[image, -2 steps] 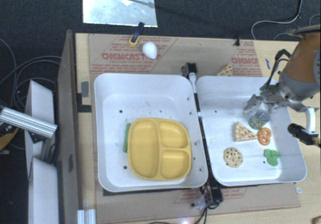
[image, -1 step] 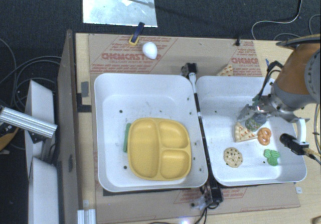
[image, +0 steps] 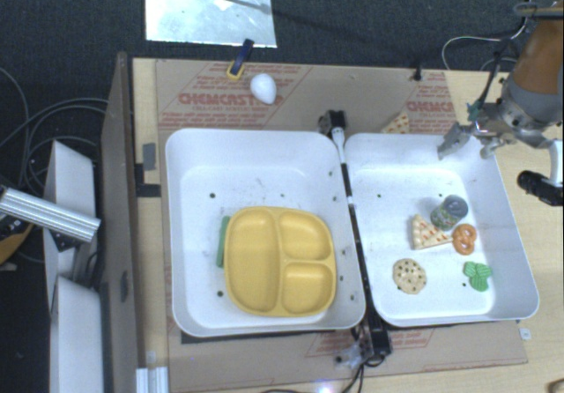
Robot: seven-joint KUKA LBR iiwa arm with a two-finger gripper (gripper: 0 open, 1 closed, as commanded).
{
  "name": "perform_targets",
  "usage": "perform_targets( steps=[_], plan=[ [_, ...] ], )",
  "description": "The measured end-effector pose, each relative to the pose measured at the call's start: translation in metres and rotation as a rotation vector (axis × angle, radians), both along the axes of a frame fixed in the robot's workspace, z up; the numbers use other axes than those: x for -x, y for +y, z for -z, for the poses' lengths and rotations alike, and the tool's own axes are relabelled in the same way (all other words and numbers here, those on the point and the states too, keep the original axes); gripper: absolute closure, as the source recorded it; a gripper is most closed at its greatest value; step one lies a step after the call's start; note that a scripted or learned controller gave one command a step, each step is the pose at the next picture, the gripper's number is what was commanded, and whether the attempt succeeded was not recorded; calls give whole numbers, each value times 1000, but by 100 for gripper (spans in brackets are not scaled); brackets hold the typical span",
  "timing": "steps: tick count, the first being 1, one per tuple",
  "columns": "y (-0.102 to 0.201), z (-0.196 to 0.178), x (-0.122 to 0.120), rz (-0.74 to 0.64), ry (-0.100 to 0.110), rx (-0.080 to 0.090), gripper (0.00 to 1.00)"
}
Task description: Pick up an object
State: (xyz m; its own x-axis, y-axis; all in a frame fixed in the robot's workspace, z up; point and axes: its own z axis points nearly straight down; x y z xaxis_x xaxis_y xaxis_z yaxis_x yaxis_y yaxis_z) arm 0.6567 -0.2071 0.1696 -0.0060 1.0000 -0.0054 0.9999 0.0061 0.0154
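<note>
In the right bin (image: 388,180) lie several small items: a grey round piece (image: 453,208), a pizza-slice toy (image: 426,233), an orange pretzel (image: 464,239), a cookie (image: 409,276) and a green piece (image: 478,276). My gripper (image: 468,143) hangs over the bin's far right rim, above and behind those items. Its two fingers are spread apart with nothing between them.
The left bin (image: 203,171) holds a yellow divided plate (image: 280,259) with a green strip (image: 224,241) at its left side. A white egg-shaped object (image: 263,87) and a small yellow-blue piece (image: 239,63) lie on the cardboard behind the bins. Cables run at the left.
</note>
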Motion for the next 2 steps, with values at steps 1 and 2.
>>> perform_targets(
  steps=[1, 2],
  plan=[
    [14, 89, 57, 6, 22, -8, 0],
    [0, -3, 17, 1, 3, -1, 0]
  ],
)
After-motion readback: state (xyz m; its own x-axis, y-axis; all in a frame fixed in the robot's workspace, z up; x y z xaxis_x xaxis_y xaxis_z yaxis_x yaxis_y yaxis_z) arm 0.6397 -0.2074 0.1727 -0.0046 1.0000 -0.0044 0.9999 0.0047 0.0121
